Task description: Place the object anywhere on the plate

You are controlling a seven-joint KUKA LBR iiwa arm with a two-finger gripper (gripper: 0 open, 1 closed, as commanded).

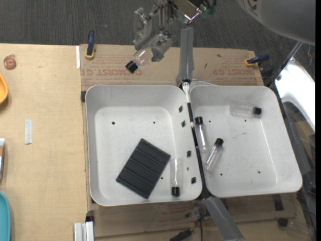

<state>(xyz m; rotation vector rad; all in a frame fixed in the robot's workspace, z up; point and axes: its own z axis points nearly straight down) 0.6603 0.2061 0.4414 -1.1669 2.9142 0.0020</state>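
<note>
The gripper (150,46) hangs high above the far edge of the left bin (95,134), and a clear vial with a black cap (136,62) sits clamped between its fingers, tilted with the cap end lowest and toward the left. The dark ribbed plate (144,167) lies flat on the floor of the left bin, toward its near edge, so the carried vial is well apart from it, up and beyond the bin's far wall. To do the placing well, I judge the arm should bring the vial toward the near side of the left bin until it is over the middle of the plate, lower it until it is close to the ribs, and only then let go; a round tube dropped from height would likely roll off, and laying it along the grooves should help it stay. Another vial (175,176) lies just beside the plate's right edge in the left bin and ought to be left undisturbed, and three more vials (213,153) rest in the right bin (281,134). The fingers merge with shiny metal brackets and cables, so how firmly they pinch the glass is hard to make out, and the clear body nearly vanishes against the cardboard behind the left bin.
</note>
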